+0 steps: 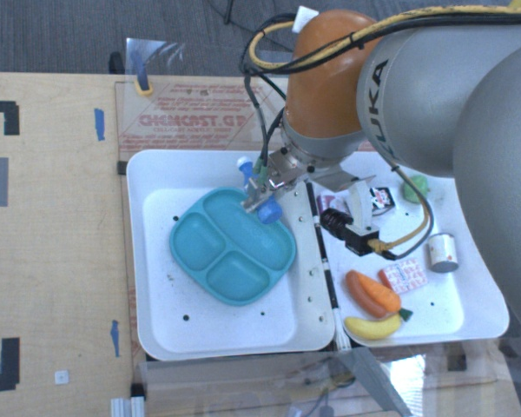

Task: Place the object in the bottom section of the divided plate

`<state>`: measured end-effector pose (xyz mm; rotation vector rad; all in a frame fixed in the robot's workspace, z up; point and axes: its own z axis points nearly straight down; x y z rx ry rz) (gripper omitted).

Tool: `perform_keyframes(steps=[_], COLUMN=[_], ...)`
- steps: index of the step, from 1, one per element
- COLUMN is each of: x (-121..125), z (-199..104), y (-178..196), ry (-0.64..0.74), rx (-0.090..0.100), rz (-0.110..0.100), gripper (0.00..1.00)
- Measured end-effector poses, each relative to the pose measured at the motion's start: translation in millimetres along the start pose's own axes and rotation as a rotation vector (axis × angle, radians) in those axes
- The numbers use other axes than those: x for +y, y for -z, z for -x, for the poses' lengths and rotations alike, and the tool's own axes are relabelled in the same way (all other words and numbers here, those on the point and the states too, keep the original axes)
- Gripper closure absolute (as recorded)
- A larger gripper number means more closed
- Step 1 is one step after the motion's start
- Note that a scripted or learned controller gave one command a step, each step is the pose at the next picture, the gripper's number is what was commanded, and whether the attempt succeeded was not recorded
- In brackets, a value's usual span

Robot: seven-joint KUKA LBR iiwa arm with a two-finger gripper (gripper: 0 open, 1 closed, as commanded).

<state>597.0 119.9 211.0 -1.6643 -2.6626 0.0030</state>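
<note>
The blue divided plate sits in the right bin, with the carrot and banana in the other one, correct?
Not quite. The camera view shows the blue divided plate in the left bin; the carrot and banana lie in the right bin.

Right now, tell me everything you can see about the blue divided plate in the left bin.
The divided plate is light blue, looks like smooth plastic, and has a rounded, roughly triangular outline with three shallow sections split by raised ridges. It lies flat, right side up, on the floor of the left bin, turned at a slant to the bin's walls. The sections look bare. The gripper hangs over its upper right rim, where a small blue object sits; whether that touches the plate is unclear.
</note>
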Motion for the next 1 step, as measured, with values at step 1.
perform_keyframes(steps=[1], x=[0.0], z=[1.2], y=[0.5], ry=[-0.002], rx=[0.0], rz=[0.001], gripper=[0.0])
